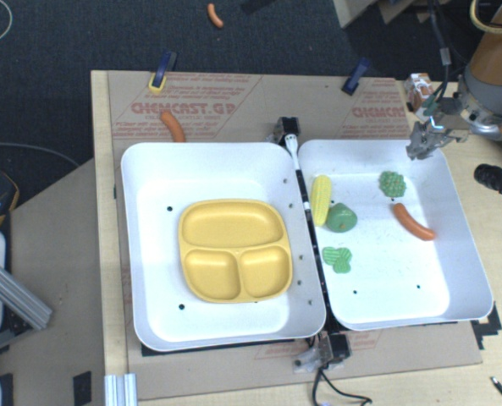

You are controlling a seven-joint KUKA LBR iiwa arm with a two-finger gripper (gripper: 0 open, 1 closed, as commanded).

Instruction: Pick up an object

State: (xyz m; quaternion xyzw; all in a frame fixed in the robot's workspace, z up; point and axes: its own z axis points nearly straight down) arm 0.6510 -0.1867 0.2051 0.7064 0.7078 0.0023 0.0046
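Red print reading "CHEMCAST GP" runs along the far edge of the brown paper sheet (234, 100) that covers the tabletop, near its far left corner, beside a yellow clamp (158, 79). A second run of the same red lettering near the far right corner is too faint to read fully.

The arm (488, 66) enters at about two o'clock in the camera view, its orange band showing above a grey wrist. The gripper (422, 146) hangs below it, pointing down toward seven o'clock. Its fingertips are too small and blurred to read.
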